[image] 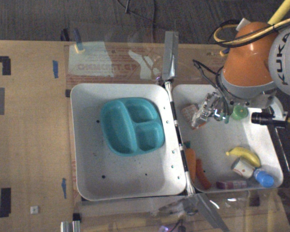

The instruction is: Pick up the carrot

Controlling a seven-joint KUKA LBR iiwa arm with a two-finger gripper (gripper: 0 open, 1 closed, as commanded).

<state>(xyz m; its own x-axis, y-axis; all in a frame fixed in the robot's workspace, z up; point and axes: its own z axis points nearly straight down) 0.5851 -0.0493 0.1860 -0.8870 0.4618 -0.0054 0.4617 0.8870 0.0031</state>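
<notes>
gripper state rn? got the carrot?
Gripper: over the right bin, cannot tell whether open or shut. No carrot between its fingers; the carrot lies by the bin's left wall.

1 fixed overhead camera looks slantwise down on both bins (87, 178).

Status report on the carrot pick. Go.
Gripper hovering in the right bin, upper left. Carrot lying apart from it, by the bin's left wall. Path clear.
</notes>
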